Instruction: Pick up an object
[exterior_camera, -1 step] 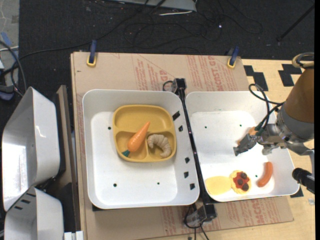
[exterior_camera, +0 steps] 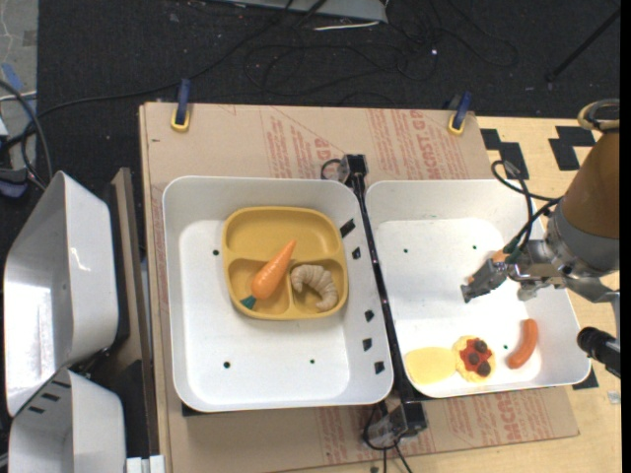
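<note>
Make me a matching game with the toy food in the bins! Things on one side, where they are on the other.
Things:
1. carrot
2. croissant
3. sausage
4. gripper

Places:
A. loose in the right bin, near its right edge
B. lower right compartment of the yellow plate
C. above the right bin's floor
D. lying slantwise across the yellow plate

Pairs: 1-D, 2-B, 3-A, 4-C

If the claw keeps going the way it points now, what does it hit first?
The claw points left and downward over the right bin. It would probably meet that bin's bare white floor first, though depth is unclear from one view.
</note>
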You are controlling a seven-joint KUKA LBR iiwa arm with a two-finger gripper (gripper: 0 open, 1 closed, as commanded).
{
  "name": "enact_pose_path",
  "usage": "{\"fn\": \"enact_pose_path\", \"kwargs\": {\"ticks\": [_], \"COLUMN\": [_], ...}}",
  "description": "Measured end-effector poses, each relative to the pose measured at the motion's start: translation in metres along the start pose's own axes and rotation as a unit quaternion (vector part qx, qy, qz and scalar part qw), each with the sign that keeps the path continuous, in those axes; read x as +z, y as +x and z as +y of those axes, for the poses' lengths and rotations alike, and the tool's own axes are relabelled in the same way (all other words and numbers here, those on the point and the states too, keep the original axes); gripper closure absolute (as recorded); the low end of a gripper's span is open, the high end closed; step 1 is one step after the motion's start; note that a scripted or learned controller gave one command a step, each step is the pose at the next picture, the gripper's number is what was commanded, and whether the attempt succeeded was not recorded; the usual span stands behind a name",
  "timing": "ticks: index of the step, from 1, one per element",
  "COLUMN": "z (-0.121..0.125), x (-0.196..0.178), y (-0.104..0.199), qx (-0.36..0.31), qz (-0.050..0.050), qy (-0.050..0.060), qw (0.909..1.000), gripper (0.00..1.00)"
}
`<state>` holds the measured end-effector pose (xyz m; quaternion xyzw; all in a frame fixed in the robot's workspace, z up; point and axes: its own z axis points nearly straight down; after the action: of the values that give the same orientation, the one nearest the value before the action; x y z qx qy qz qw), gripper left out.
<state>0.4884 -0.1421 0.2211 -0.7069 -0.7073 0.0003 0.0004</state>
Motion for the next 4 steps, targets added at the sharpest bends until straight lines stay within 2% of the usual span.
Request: {"fn": "enact_pose_path", "kwargs": {"ticks": [3, 4], "z": [0.006, 0.007], "x": [0.131, 0.119], "y": [0.002, 0.002], "qx": [0.001, 0.002], "qz": [0.0, 0.0], "qy": [0.002, 0.0], "qw": [1.0, 1.0], "gripper": [0.0, 1.0]}}
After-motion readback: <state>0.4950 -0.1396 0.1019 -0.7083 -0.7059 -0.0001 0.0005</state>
